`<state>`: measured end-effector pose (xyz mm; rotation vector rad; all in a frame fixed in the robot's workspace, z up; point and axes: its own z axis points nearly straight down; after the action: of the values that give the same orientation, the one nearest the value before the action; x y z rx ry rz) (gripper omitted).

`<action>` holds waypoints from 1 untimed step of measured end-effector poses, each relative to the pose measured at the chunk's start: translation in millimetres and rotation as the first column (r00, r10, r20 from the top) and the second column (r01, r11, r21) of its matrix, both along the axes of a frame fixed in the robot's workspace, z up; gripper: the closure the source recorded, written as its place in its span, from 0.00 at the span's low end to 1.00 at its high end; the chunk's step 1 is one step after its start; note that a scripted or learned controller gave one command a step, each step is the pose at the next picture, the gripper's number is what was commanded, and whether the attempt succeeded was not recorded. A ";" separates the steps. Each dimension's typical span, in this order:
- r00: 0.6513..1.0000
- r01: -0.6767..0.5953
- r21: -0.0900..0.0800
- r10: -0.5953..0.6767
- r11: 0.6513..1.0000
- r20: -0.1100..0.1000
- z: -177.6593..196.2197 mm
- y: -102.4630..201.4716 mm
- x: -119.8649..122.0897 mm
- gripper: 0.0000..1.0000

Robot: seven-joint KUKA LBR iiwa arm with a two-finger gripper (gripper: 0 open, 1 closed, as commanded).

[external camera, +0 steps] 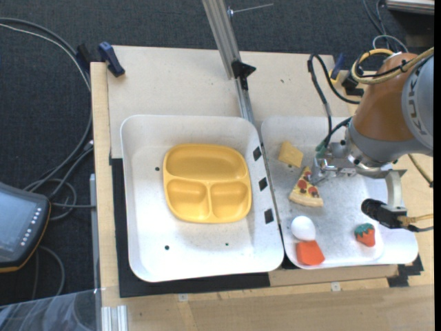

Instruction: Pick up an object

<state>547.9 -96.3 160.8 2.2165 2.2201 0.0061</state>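
In the camera view, the gripper (321, 169) is hovering in the right bin (406, 254), its jaw state impossible to tell, with the pizza slice (305, 188) lying just beside and below-left of it, its long axis running roughly up-down.

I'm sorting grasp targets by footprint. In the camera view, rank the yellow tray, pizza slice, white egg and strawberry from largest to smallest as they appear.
1. Yellow divided tray, by far the largest.
2. Pizza slice.
3. White egg and strawberry look about alike, so I won't rank those two.
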 end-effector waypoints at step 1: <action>1.000 0.001 -0.001 -0.001 1.000 0.001 55.2 -8.2 -4.9 1.00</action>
<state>543.0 -104.5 216.0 2.2164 2.2177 0.0065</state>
